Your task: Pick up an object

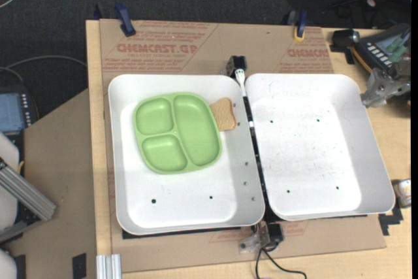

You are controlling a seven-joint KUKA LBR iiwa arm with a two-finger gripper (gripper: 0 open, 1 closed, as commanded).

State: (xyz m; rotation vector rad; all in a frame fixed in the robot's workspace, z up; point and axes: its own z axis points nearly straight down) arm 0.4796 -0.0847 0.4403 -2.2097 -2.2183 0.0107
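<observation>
Plate [177, 134], green, divided into three compartments, one item. Location: left bin [130, 206], upper half, lying flat and right way up on the bin floor. Material appears to be moulded plastic; judged light, stiff and smooth, so likely slippery under metal fingers. Not fragile by the look of it. Its broad flat shape offers nothing to close on from straight above; the raised outer rim or one of the ridges between compartments looks like the only workable hold, taken edge-on with one finger inside and one outside. The lower left rim stands clear of the bin wall and of the neighbouring item, and is judged the better side to approach.

Cracker [224, 114], tan, roughly rectangular, one item. Location: left bin, touching the plate's upper right edge, possibly lapping onto the rim; exact overlap cannot be told. Judged light, thin and possibly brittle or soft. Narrow enough to span across its short side, which makes it the easier pick of the two, though its closeness to the plate crowds one finger.

Right bin [313, 206], white, shallow, beside the left bin with their inner edges meeting.

Arm [385, 85], grey parts at the right edge, above the right bin's upper right corner, well apart from both items. Whether the tool is open or closed cannot be told; it grips nothing visible.
</observation>
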